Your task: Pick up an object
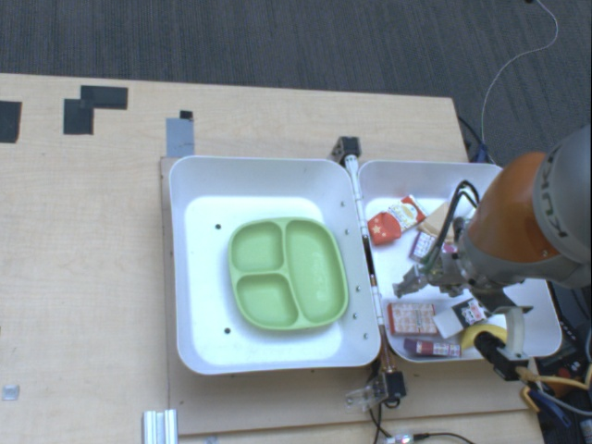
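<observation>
Camera view: arm (532, 215) over right bin (375, 176) (small packets there); gripper (427, 278) low among them, finger state unclear. Green 3-section plate (288, 274) in left bin (185, 257).

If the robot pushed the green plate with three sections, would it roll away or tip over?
Probably neither. The light green, three-compartment plastic plate lies flat and wide in the left white bin, so it would likely slide on the smooth floor. It looks stiff and fairly light, and its raised rim might offer a grip.

red packet (384, 228), flat card (413, 318), small items in rt bin (388, 181)
</observation>
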Controlling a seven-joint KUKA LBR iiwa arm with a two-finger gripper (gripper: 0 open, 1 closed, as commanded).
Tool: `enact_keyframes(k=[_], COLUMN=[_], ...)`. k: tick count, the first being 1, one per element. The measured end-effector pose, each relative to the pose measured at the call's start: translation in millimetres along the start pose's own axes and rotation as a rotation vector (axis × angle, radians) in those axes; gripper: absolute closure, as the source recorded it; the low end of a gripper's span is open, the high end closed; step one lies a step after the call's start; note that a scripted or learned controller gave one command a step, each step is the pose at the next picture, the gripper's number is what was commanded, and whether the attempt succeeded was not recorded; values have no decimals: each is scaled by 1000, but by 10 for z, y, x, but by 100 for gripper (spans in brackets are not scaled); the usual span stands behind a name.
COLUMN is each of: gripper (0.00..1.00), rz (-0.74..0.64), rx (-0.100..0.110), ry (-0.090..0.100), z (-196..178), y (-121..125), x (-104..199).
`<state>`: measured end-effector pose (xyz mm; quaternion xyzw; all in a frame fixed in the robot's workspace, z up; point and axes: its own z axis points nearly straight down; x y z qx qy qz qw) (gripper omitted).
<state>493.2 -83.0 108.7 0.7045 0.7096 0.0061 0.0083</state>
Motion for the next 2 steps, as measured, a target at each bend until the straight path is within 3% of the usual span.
enact_keyframes(k=[1,2], gripper=[0,100], rz=[5,3], rx=[13,6], ry=[3,2], z=[220,106], y=[-49,-22], x=[-49,-49])
